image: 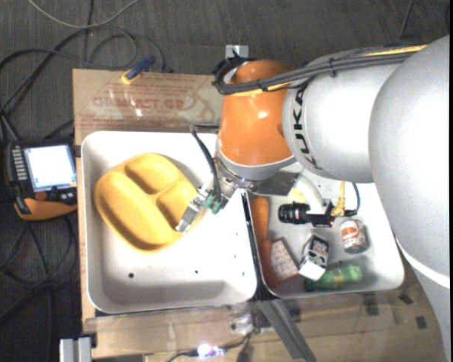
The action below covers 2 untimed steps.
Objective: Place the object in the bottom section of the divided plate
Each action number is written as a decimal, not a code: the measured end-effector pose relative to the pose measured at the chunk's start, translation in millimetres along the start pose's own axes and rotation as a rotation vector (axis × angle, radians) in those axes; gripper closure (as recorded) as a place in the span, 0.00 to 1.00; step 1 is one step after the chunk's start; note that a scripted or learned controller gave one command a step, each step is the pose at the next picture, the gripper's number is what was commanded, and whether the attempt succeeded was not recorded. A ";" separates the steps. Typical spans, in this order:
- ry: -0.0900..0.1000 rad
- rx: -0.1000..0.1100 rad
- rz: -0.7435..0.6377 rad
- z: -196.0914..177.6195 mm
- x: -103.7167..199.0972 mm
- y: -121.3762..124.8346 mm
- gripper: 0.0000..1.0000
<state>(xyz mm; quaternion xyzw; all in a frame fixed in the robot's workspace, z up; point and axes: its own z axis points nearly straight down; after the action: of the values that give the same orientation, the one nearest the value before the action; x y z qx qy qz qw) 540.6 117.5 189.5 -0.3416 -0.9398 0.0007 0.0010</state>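
Overhead, in the camera view, I saw the yellow divided plate [140, 202] lying in the upper left part of the left bin [174, 274], left of the frame's centre. The gripper [190, 219] hung at the plate's right rim, under the arm [340, 119] reaching in from the right. I could not tell whether it was spread, pressed together, or pinching anything. In the right bin [379, 266], lower right of the frame, lay an orange carrot-like piece [260, 213], a red packet [281, 256], a small carton [315, 251], a can [353, 234] and a green bottle [334, 276].
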 end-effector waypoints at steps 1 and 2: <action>0.000 0.000 0.000 0.0 0.0 0.0 0.00; 0.000 0.000 0.000 0.0 0.0 0.0 0.00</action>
<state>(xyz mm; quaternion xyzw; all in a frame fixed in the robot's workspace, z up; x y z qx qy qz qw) 540.6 117.6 189.5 -0.3416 -0.9399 0.0007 0.0010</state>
